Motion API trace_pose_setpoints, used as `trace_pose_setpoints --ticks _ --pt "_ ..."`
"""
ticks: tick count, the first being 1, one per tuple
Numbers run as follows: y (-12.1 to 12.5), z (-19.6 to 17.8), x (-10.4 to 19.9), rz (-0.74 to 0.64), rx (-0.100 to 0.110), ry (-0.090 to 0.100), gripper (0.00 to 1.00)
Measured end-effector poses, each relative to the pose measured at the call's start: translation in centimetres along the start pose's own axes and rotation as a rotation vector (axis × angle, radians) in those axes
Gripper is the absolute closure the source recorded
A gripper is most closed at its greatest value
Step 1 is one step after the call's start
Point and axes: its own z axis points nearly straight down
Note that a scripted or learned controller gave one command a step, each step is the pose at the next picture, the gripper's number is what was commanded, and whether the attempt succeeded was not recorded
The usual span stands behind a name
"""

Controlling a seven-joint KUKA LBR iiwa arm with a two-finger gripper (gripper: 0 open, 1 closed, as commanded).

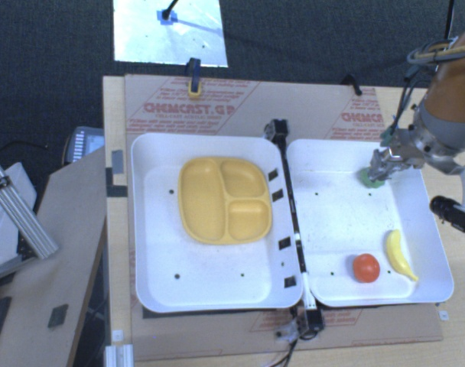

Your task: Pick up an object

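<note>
My gripper (381,164) hangs low over the far right part of the right bin (332,205). Just under its tip, partly hidden, lies a small green object (368,179); whether the two touch cannot be told. Near the front of that same bin rest a red tomato (365,267) and, to its right, a yellow banana (400,255). The arm comes in from the right above the bin's far corner.
A yellow divided plate (225,201) lies in the middle of the left bin (152,266). A black divider strip (287,212) runs between the two bins. Cardboard backing (240,109) stands behind them.
</note>
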Motion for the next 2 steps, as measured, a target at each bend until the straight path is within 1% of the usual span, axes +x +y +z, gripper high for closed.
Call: trace_pose_setpoints --ticks 1,2 --pt "0.2 -4.3 0.0 -0.001 -0.001 0.000 1.00" --pt "1.4 -3.6 4.1 -0.004 0.003 0.002 1.00"
